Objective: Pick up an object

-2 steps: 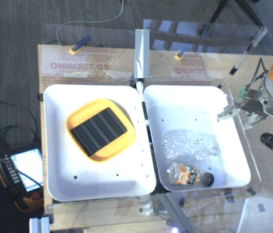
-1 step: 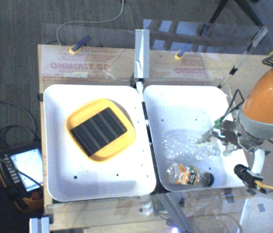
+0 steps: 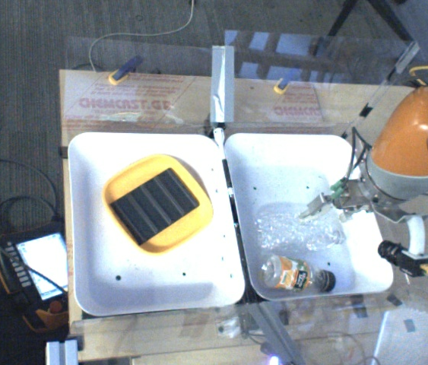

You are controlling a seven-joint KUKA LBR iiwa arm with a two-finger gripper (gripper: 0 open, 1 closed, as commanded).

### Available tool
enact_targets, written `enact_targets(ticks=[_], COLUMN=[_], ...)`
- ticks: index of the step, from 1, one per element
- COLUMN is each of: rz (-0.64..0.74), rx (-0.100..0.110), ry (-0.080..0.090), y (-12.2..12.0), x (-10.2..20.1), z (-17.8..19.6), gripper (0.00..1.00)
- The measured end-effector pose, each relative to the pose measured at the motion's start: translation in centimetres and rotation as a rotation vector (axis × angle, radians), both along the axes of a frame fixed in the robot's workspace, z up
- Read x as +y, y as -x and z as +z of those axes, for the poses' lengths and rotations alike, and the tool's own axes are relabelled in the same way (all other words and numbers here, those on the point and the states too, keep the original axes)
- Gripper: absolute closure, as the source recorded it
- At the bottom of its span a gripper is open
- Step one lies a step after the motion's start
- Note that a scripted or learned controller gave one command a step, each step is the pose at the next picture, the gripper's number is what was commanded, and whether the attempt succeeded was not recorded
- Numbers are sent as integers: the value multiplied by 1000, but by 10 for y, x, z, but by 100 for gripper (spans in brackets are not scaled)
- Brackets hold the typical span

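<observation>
Bench bins (image 3: 92, 280): yellow tray (image 3: 159, 202), bottle (image 3: 297, 274).

Two bins are sitting side by side on the bench (image 3: 77, 97). A dish-like tray (image 3: 159, 202) is lying in the left bin (image 3: 99, 280), slightly toward its far half. In the right bin (image 3: 274, 158), a crumpled plastic sheet (image 3: 293, 226) is lying near the middle, and a bottle (image 3: 296, 274) is lying on its side just in front of it, near the front wall. The gripper (image 3: 321, 204) is hanging over the sheet's right part, the arm (image 3: 404, 143) reaching in from the right.
</observation>
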State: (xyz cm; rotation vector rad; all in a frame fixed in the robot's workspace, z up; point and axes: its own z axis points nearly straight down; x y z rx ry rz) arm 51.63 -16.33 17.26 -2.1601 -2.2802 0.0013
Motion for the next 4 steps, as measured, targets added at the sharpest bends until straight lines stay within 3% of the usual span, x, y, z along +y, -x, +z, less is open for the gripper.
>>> enact_targets(ticks=[1,2,3,4], rz=[113,114,-19,-19], rx=[-7,-16,0,0], ry=[1,0,1,1], y=[0,-3,-10,-10], x=[-37,-37,39,39], z=[-72,-58,39,39], gripper=[0,100,100,0])
